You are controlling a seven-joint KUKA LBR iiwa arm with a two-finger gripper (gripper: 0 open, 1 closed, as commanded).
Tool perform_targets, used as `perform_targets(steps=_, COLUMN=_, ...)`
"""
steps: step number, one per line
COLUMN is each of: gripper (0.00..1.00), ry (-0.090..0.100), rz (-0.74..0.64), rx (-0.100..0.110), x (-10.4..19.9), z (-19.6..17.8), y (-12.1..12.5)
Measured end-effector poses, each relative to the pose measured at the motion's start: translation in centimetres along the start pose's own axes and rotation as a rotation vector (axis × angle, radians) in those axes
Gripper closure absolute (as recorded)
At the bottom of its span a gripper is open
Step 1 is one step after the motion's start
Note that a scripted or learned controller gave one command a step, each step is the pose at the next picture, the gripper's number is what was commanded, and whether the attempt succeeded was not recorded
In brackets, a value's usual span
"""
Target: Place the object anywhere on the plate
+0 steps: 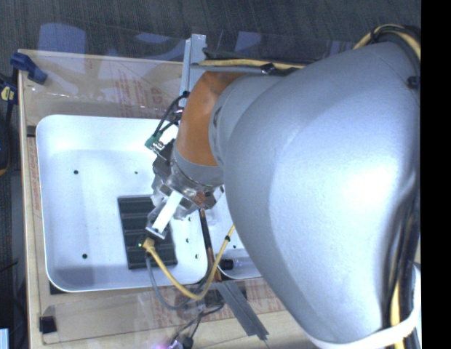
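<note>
A dark ribbed rectangular slab (138,231) lies flat in the left bin (73,195), near its right side. My gripper (176,201) hangs low over the slab's upper right corner, beneath the orange wrist band (196,122). I cannot tell whether it touches the slab. The big grey arm (320,180) covers the right bin, and I cannot make out a plate for certain.
A pale rounded edge (236,267) peeks out under the arm at the bottom; whether it is a plate rim or the right bin's corner is unclear. The left bin's white floor stretches left of the slab. A clear wall (102,64) stands behind the bins.
</note>
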State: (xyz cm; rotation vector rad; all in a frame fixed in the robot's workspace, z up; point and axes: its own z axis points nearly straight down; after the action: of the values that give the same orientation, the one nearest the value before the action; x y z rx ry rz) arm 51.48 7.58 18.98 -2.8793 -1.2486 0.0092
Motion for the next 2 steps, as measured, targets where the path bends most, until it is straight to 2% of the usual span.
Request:
perform_targets(steps=1, gripper=1.00, ry=-0.002, rz=-0.579, rx=0.002, x=-2.6, z=0.0, y=5.4)
perform_targets(steps=2, gripper=1.00, ry=-0.001, rz=-0.377, rx=0.001, x=-3.3, z=0.0, y=-2.4)
